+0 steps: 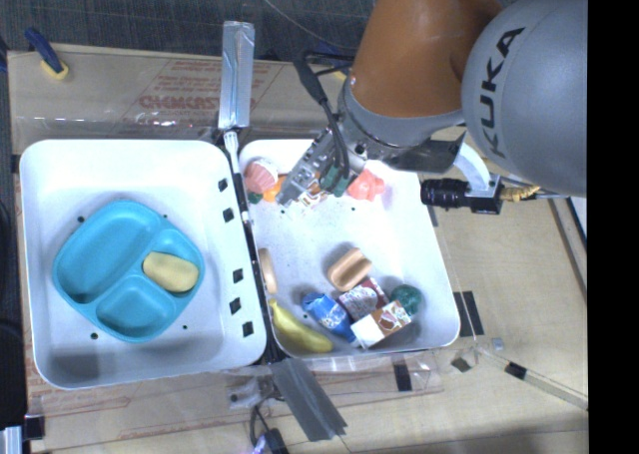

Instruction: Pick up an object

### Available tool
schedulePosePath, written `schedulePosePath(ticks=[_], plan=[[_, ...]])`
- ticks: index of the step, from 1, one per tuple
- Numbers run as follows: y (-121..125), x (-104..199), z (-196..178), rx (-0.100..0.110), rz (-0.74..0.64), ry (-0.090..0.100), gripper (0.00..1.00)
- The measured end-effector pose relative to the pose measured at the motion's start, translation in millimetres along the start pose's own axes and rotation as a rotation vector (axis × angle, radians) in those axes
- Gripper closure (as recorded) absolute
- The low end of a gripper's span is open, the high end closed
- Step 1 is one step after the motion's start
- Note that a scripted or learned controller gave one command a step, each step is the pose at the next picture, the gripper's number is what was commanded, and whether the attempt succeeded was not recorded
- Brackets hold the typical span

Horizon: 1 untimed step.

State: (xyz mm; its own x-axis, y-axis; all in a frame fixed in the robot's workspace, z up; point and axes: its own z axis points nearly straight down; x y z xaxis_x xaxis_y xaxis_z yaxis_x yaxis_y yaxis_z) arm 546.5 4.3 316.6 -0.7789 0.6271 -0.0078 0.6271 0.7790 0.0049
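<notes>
That big orange-banded arm (429,33) has your gripper (318,178) down at the right bin's (434,272) far edge among small toys, nothing visibly clamped, grip state I cannot tell, so crowding against the wall could spoil your pick.

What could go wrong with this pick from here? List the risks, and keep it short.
1. The gripper is low at the far end of the right bin, among small items by the wall; it may nudge them instead of grasping.
2. The pink piece sits beside the arm and could get pushed.
3. The banana and the packets are crowded in the near corner, making a clean grasp there harder.
</notes>
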Motion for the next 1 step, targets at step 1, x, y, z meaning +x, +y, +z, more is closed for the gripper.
schedulePosePath(ticks=[1], plan=[[-70.7, -50.2, 5.2, 0.005, -0.081, 0.005, 1.0]])
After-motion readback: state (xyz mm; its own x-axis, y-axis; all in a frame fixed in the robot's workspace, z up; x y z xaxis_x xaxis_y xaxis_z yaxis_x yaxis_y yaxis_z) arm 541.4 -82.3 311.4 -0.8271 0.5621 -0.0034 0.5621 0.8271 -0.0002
